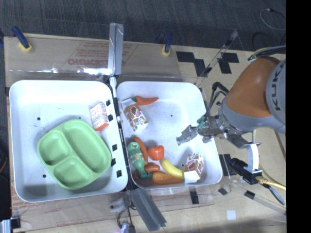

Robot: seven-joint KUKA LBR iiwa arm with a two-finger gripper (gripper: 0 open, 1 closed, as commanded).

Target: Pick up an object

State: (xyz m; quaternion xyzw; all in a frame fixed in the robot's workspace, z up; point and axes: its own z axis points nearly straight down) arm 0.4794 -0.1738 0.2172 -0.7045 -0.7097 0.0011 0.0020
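One arm (252, 101) reaching leftward — gripper (186, 135) over right bin (194, 89).

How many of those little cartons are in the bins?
3. One carton lies in the left bin above the green tray; two in the right bin: upper left and lower right. The toy pile may hide more.

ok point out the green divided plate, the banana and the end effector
green divided plate (74, 153), camera view, on the ridge between compartments
banana (171, 168), camera view, mid-body
end effector (186, 135), camera view, at its fingertips

Blue clamps (22, 39) hold a clear sheet (87, 57) behind the bins.
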